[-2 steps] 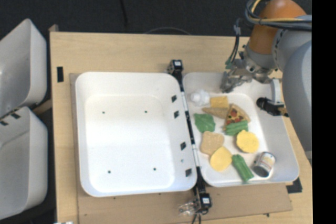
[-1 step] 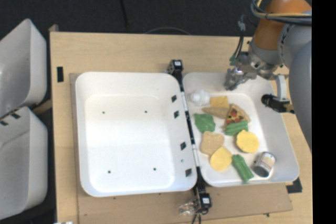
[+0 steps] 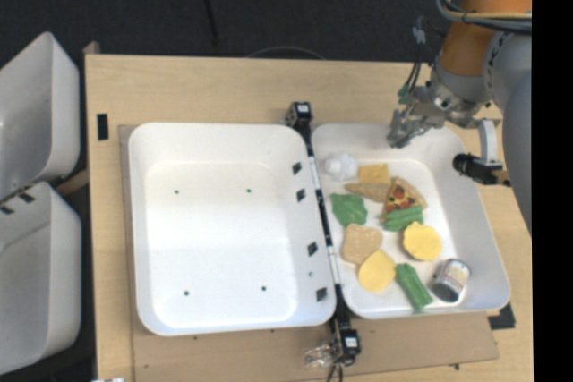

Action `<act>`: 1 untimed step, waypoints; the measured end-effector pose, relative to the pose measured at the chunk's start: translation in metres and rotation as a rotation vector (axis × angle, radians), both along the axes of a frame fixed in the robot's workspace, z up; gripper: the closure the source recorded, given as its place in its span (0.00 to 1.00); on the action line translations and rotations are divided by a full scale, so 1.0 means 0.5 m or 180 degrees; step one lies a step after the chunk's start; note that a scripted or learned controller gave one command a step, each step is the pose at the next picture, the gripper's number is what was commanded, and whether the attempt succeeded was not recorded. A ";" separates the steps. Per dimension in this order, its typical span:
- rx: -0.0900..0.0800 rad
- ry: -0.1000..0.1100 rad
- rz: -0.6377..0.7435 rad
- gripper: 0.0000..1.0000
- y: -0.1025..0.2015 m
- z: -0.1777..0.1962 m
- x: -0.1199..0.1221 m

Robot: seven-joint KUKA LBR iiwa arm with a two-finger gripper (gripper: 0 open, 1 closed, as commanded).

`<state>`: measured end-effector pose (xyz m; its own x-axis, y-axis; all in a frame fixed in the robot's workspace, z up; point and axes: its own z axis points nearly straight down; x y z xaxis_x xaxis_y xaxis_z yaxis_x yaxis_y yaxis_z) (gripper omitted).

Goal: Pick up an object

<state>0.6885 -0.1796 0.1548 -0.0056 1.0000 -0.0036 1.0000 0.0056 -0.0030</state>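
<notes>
The right bin (image 3: 474, 219) holds several small toy foods: a white crumpled piece (image 3: 339, 164), a yellow cheese block (image 3: 373, 173), a pizza slice (image 3: 405, 194), a green leafy piece (image 3: 349, 209), a tan bread slice (image 3: 361, 241), two yellow discs (image 3: 422, 241) (image 3: 377, 272), a green pickle (image 3: 413, 286) and a silver can (image 3: 449, 279). My gripper (image 3: 400, 132) hangs over the bin's far edge, above and right of the cheese block. Nothing shows between its fingers, and their spread is unclear.
The left bin (image 3: 143, 219) lies beside the right one, with a black-clipped divider (image 3: 313, 210) between them. White bulky shapes (image 3: 36, 192) stand off the bench's left edge. A black fitting (image 3: 473, 165) sits at the right bin's right rim.
</notes>
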 end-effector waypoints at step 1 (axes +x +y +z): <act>0.0002 0.0003 0.0001 1.00 -0.003 0.044 0.000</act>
